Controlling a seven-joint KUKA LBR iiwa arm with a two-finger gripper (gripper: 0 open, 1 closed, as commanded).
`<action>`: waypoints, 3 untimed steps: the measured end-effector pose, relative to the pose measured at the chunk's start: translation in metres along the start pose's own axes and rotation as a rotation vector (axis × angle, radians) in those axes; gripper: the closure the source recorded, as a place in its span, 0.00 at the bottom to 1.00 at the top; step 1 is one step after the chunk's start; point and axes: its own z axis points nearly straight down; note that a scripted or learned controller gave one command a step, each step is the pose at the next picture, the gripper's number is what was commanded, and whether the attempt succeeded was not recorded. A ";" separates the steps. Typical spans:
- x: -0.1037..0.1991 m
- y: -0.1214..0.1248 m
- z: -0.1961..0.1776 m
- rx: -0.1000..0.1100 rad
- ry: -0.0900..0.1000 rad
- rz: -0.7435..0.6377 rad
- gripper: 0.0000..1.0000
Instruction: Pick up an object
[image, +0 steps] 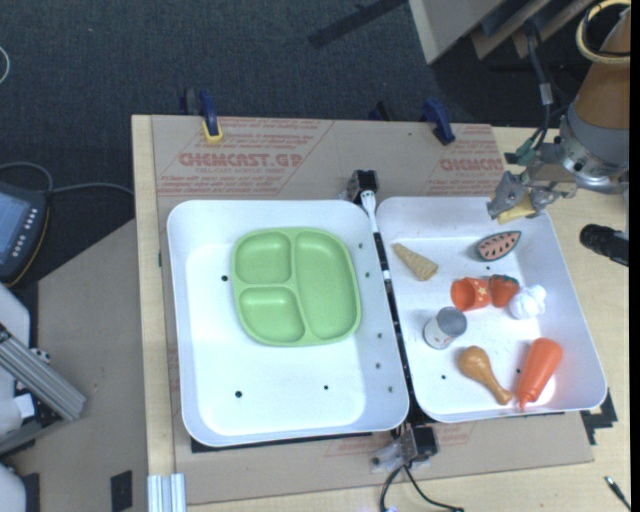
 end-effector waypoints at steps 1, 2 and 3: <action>0.039 -0.036 -0.010 0.009 0.004 -0.002 1.00; 0.081 -0.067 -0.018 0.010 0.004 -0.003 1.00; 0.128 -0.103 -0.019 0.011 0.004 -0.004 1.00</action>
